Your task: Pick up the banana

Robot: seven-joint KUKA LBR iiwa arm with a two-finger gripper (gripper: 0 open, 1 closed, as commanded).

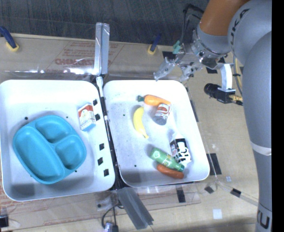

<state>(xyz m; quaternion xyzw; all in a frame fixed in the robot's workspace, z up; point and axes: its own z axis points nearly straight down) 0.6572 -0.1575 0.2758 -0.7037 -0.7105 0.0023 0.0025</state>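
While gripper (173, 71) hovers open — banana (140, 122) lies in right bin (195, 129).

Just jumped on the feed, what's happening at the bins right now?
The arm is going for the banana, which lies untouched in the right bin beside a carrot and a small can. The gripper hangs open above the bin's far rim with nothing between its fingers. The left bin holds a blue divided plate and a small carton.
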